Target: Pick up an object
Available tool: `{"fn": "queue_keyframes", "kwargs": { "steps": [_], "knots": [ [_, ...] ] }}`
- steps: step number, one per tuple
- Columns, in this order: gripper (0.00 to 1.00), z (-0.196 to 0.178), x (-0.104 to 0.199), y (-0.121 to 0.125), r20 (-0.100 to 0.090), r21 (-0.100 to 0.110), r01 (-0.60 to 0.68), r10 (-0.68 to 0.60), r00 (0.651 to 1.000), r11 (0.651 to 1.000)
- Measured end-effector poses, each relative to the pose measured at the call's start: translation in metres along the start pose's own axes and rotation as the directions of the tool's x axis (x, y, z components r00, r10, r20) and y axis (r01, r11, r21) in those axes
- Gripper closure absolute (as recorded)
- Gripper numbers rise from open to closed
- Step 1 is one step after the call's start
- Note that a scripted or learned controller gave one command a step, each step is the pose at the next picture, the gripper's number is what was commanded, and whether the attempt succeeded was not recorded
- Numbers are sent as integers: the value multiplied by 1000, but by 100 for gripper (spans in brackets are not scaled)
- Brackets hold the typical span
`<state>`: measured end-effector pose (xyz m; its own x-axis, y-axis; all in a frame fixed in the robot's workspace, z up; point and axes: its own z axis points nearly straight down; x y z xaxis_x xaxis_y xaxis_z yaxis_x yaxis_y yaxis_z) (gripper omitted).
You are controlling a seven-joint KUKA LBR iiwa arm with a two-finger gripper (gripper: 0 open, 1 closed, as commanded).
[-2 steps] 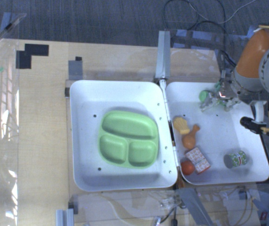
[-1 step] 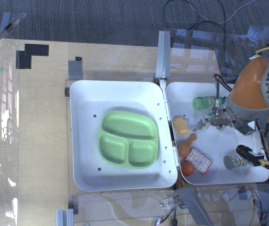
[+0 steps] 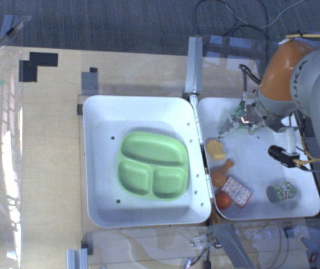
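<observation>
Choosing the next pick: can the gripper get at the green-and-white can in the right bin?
Probably yes. The can lies alone on the right bin's floor with nothing over it, and the gripper hangs over the same bin.

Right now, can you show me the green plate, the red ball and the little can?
green plate (image 3: 151, 149): camera view, its long top compartment.
red ball (image 3: 223, 200): camera view, its middle.
little can (image 3: 281, 192): camera view, its side.

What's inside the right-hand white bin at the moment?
A yellow block, an orange drumstick-shaped toy, a red ball, a red-and-white patterned box and a green-labelled can. The tool hangs over the far end; anything beneath it is hidden.
</observation>
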<state>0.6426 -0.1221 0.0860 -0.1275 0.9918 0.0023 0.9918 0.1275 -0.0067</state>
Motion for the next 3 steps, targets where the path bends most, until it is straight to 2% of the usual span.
{"fn": "queue_keyframes", "kwargs": {
  "steps": [1,2,3],
  "knots": [
    [0,-2,2,-82,7,-15,171,-170,985,985],
    [0,0,-4,-5,1,-1,207,-207,978,978],
    [0,0,-3,12,-11,48,325,-325,946,945]
  ]
}}
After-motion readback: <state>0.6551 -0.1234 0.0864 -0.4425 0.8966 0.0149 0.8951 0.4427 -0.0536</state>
